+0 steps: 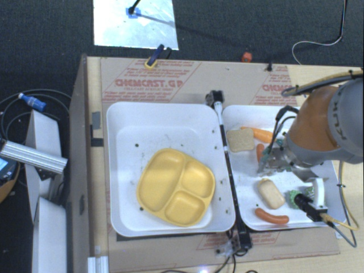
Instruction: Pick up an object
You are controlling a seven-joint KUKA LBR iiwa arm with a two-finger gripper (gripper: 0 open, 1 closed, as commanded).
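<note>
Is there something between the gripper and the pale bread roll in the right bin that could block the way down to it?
Nothing visible blocks it. The gripper hangs over the right bin, just above the bread roll, with bare bin floor between them. The orange carrot piece lies beside the gripper, not in that gap, and the sausage lies beyond the roll.

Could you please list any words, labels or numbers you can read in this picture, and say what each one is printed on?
"CHEMCAST GP": red print on the brown board under the bins, behind the left bin.
A second red print on the same board behind the right bin, partly cut off by the arm: too blurred to read.
Smaller red lines around both prints: too small to read.
</note>
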